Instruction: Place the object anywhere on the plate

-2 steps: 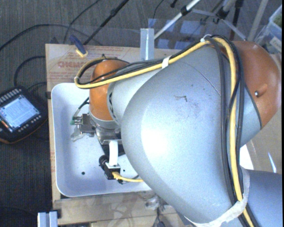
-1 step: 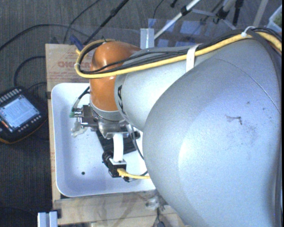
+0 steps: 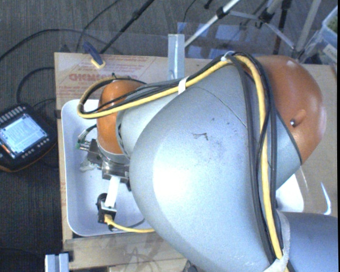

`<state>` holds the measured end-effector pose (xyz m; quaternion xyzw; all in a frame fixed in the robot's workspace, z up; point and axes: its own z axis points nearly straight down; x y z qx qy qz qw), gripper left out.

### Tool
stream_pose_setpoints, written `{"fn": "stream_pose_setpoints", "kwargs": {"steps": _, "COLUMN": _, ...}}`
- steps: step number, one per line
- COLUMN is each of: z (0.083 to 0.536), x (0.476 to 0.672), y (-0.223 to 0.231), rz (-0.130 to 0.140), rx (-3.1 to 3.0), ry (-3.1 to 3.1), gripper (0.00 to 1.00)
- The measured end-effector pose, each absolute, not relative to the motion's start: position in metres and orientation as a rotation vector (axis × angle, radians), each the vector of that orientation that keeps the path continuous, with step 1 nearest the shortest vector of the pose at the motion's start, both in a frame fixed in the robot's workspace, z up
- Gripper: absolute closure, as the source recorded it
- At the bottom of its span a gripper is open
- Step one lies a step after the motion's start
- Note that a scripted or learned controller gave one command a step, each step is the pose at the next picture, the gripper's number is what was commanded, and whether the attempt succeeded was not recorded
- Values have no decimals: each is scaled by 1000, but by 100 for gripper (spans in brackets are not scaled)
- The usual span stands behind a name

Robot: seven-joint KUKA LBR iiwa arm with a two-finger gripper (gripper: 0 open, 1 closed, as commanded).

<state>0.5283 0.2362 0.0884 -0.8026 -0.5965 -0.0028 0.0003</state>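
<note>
Where the object and the plate lay I could not tell; the arm [image 3: 215,169] covered most of the table [image 3: 136,72]. The gripper [image 3: 94,152] was down inside the left bin [image 3: 73,211], over the bin's middle, and whether its grip was spread or closed I could not tell either. Just above it, toward 12 o'clock, sat the orange band [image 3: 113,120]. A yellow cable [image 3: 158,92] looped around the band and ran off toward 3 o'clock along the grey casing. The bin's white floor was bare at 7 o'clock of the gripper. On the carpet at 9 o'clock of the bin lay a pendant [image 3: 18,137] with a lit screen.
</note>
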Motion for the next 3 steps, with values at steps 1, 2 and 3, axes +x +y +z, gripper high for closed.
{"fn": "stream_pose_setpoints", "kwargs": {"steps": 1, "z": 88, "x": 561, "y": 231, "rz": -2, "rx": -1779, "ry": -2594, "gripper": 0}}
{"fn": "stream_pose_setpoints", "kwargs": {"steps": 2, "z": 148, "x": 568, "y": 164, "rz": 10, "rx": -1435, "ry": -2791, "gripper": 0}}
{"fn": "stream_pose_setpoints", "kwargs": {"steps": 3, "z": 91, "x": 502, "y": 219, "rz": -25, "rx": -1728, "ry": -2643, "gripper": 0}}
